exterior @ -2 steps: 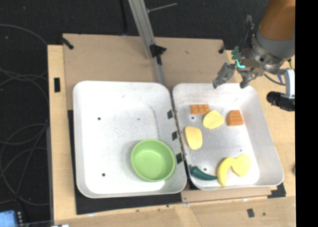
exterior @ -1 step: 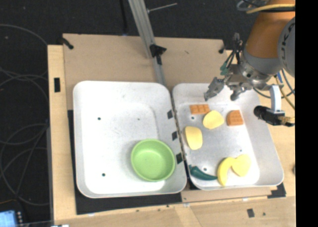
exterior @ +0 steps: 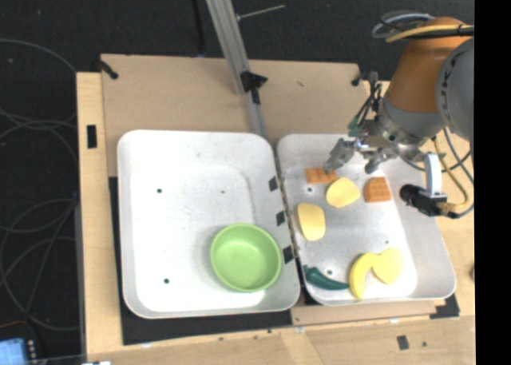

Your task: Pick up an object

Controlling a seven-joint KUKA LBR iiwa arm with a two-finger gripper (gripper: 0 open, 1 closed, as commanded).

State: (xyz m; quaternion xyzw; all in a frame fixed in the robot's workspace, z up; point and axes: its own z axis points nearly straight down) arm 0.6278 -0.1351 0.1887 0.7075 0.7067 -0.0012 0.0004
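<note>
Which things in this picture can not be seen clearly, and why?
- Gripper: small and seen from above over the right bin; nothing shows between the fingers, but contact with the orange block cannot be judged.
- Dark green object: lies at the bin's near-left wall, too small to identify.
- Arm: cut off by the right edge of the camera view.
- Yellow pieces: whether one or two objects, unclear.

Fingers (exterior: 354, 158) spread, empty, above right bin (exterior: 423, 263) food pieces.
</note>
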